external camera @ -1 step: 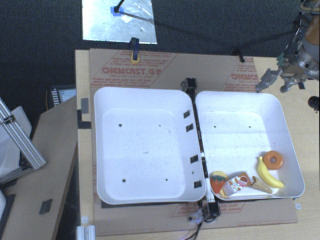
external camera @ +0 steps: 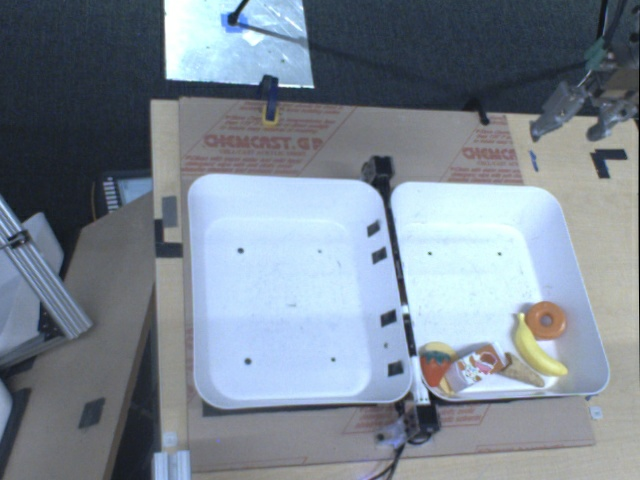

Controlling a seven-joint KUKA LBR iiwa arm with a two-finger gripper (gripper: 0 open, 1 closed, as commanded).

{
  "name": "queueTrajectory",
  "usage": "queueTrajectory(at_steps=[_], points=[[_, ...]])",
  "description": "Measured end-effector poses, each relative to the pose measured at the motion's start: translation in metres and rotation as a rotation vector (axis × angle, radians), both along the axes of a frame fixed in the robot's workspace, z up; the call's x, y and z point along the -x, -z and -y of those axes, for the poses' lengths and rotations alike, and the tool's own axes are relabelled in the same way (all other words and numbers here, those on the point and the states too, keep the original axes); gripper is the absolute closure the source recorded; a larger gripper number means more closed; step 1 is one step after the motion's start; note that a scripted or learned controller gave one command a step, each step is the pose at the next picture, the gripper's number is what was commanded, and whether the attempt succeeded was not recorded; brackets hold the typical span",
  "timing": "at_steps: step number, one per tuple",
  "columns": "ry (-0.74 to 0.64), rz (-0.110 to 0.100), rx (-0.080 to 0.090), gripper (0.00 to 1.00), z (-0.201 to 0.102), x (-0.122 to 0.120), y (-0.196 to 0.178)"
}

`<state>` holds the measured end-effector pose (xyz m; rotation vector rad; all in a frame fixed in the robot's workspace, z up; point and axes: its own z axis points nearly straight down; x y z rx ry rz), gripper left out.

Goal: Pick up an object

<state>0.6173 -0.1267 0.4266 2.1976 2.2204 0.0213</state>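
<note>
Approach is the step in hand: your gripper [external camera: 583, 114] hangs far right, beyond the right bin [external camera: 560, 218], fingers spread and holding nothing. Banana [external camera: 536, 346], donut [external camera: 546, 319] and packet [external camera: 474, 365] crowd that bin's near corner. Next, you must come down over one.

Both bins plain white: left bin [external camera: 290, 298] with small dark dots on its floor, right bin [external camera: 470, 258] likewise. Dark clips along the seam [external camera: 385, 258] between them. Banana [external camera: 535, 348] yellow. Ring-shaped item [external camera: 546, 319] orange with a darker centre. Packet [external camera: 474, 366] white with red print, design unreadable at this range. Round item [external camera: 436, 361] red-orange with a yellow top, possibly a toy fruit. Board [external camera: 300, 138] beneath tan with red lettering. Sheet [external camera: 238, 28] behind silvery grey, blue tape mark. Floor dark charcoal
</note>
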Motion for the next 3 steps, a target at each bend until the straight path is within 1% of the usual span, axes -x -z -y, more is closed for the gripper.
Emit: queueTrajectory(at_steps=[1, 2, 3], points=[[-0.001, -0.007, -0.003, 0.0, -0.054, 0.033, -0.093], [0.009, -0.015, -0.003, 0.0, -0.047, 0.11, -0.111], [0.0, -0.018, -0.004, 0.0, -0.107, 0.131, -0.109]])
